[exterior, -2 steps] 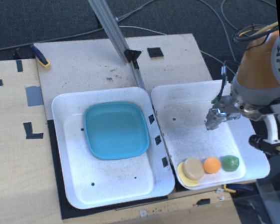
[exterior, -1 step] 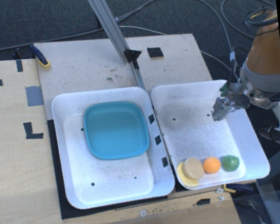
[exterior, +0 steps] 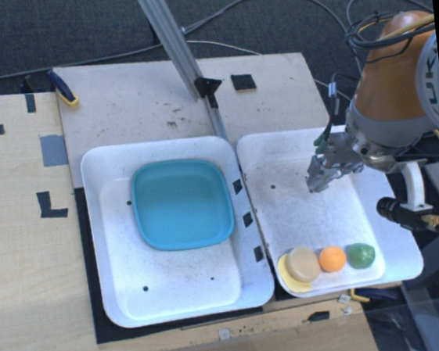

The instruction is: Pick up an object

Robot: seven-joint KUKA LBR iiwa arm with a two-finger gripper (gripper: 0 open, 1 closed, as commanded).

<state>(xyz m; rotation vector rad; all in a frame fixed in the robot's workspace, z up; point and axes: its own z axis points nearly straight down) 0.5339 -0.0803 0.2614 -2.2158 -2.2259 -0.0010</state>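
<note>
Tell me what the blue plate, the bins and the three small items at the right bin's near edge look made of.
Blue plate: likely plastic, smooth, uniform color with a soft sheen. Bins: white molded plastic, scuffed and speckled. Tan round item, orange ball, green ball: matte, possibly foam or rubber; too small to tell.

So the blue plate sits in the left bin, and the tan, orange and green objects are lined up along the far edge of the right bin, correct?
Not quite. The camera view shows the tan object, orange ball and green ball lined up along the near edge of the right bin, not the far one. The blue plate does sit in the left bin.
</note>
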